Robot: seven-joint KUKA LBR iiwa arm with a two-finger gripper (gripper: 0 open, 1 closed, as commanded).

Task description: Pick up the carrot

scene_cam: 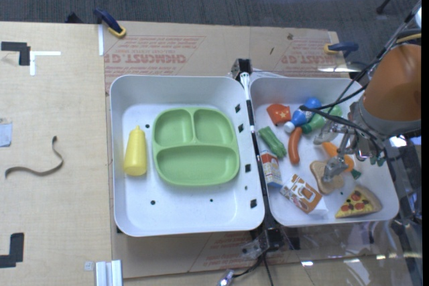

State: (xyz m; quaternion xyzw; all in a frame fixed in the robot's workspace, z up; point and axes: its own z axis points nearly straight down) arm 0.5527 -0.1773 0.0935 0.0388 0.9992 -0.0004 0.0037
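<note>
carrot (333, 151): orange, small, partly hidden under arm hardware. Lies in right bin (281, 211), toward its right side, right of the red-orange sausage (294, 145), just above the toast slice (324, 179).

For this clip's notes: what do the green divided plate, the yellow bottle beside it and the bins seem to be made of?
Green divided plate: probably moulded plastic, matte, one even colour with soft rounded ridges between its three compartments.
Yellow bottle: likely toy plastic, smooth with a slight sheen, uniform yellow.
Bins: seemingly thin formed plastic, white and semi-glossy, with rounded corners and a rolled rim; metal cannot be ruled out.
</note>
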